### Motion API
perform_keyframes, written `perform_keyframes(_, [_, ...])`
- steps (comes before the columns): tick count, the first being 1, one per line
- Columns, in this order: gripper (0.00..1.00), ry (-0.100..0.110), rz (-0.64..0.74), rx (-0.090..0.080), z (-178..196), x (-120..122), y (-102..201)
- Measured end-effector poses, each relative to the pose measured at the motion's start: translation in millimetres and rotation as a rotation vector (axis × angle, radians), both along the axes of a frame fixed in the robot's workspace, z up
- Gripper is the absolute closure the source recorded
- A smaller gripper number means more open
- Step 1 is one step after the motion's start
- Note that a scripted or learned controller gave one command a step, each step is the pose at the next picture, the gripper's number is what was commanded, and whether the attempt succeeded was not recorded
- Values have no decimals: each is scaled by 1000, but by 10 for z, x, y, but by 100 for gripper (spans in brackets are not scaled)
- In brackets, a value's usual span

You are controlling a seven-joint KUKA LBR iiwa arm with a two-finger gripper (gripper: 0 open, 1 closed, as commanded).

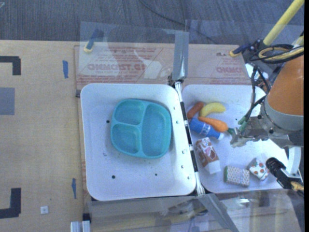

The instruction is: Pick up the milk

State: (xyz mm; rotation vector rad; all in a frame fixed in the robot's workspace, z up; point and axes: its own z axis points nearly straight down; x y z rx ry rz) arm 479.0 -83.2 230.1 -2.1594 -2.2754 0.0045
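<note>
Two white bins sit on the bench; the left bin point(96, 178) holds a teal divided plate point(142, 128). Taking the milk carton point(208, 154) in the right bin point(227, 93) as landmark: a blue bottle point(204, 128), carrot point(213, 123) and banana point(213, 108) lie above it. The claw point(240, 135) hovers up-right of it, well apart; its opening cannot be told.
</note>
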Motion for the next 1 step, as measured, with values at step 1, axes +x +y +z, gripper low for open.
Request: perform_keyframes(1, [100,1,225,1,-410,-10,804])
